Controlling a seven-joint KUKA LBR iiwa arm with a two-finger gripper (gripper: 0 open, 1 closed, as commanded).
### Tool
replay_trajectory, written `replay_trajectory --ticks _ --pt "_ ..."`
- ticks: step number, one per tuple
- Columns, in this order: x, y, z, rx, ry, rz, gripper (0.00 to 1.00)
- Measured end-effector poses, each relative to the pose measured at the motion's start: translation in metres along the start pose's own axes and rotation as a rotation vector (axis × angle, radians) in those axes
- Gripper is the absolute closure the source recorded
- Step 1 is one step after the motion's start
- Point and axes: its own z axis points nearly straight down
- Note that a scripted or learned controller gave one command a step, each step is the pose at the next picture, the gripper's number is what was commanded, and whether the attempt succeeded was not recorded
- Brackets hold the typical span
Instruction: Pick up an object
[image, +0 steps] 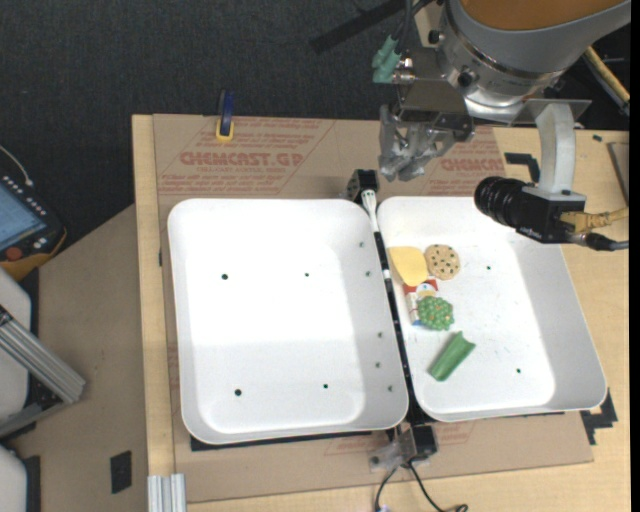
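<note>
In the upper middle of the frame, the pincer (412, 160) hangs over the brown board (250, 150), just beyond the far rim where the two bins meet. I see nothing held in it. I cannot tell from this view whether it is open or closed.

1. Location of the objects. All candidates lie in the right bin (530, 330), grouped in its left half, close to the divide with the left bin (280, 330). From top to bottom of the frame they are:
 - a yellow piece (407, 265) and a round cookie (441, 261), side by side and just about touching;
 - a small red-and-white item (425, 290), directly below them;
 - a bumpy green lump (433, 313), touching that item;
 - a green block (451, 356), lying apart from the rest.

2. Governing relation. The whole group lies toward the bottom of the frame from the pincer and slightly to its right. The yellow piece and the cookie are nearest, and the green block is farthest.

3. Axis. The green block's long axis runs diagonally, from lower left to upper right of the frame. I judge it the cleanest target because nothing crowds it. A grasp would have to close across that diagonal.

4. Arm pose. The arm (520, 40) enters from the upper right of the frame, with the wrist pointing down. I judge that the next move is a travel toward the bottom of the frame, followed by a descent into the right bin.
</note>
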Motion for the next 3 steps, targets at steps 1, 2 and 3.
replay_trajectory --ticks 1,2,3 --pt "0.055 0.04 -0.032 0.0 0.0 0.0 1.0" --pt "0.092 -0.002 -0.031 0.012 -0.002 0.0 1.0" --pt "0.089 -0.04 -0.031 0.012 -0.003 0.003 1.0"
